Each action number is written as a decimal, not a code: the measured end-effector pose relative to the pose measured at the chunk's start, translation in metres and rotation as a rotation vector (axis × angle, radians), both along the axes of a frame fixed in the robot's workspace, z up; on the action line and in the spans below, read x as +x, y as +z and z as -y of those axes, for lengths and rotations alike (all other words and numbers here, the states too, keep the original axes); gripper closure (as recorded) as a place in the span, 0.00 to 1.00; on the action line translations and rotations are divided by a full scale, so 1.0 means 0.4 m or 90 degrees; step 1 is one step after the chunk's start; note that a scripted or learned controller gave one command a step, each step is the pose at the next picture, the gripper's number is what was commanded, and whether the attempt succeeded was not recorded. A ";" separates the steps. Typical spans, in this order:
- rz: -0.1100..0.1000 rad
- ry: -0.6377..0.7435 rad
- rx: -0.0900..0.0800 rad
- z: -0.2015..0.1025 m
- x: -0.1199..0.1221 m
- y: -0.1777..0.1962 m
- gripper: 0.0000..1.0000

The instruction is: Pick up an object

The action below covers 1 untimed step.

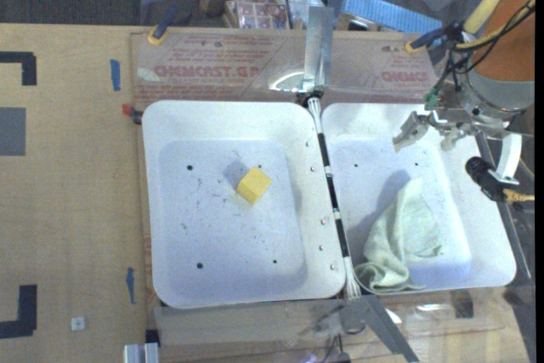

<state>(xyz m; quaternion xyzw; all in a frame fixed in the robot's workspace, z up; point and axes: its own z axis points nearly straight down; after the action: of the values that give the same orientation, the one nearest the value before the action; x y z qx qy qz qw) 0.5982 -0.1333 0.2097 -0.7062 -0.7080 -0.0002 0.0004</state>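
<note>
Above the far right corner of the right shallow white plastic bin (pixel 476 263) hung the end effector (pixel 429 134), its two metal fingers (pixel 408 130) spread apart with nothing between them. It sat at the end of the grey arm with the orange band (pixel 510 38), which came in from the right edge.

Below and a little left of it, well apart from the fingers, a crumpled pale green cloth (pixel 404 238) lay in the near half of the right bin, its lower fold reaching the bin's near left corner beside the central divider.

In the left shallow white plastic bin (pixel 170 268), a small yellow cube (pixel 253 185) sat alone near the middle, turned at an angle to the bin walls.

Both bins rested side by side, touching along their inner rims, on the light wooden surface (pixel 64 208). Behind them stood a brown cardboard panel with red lettering (pixel 212 68).
</note>
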 end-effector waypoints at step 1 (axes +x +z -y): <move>0.007 0.030 -0.003 0.126 -0.169 -0.299 0.00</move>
<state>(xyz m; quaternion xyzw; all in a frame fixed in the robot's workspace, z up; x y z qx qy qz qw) 0.5305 -0.1836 0.0901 -0.6891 -0.7246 -0.0022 -0.0050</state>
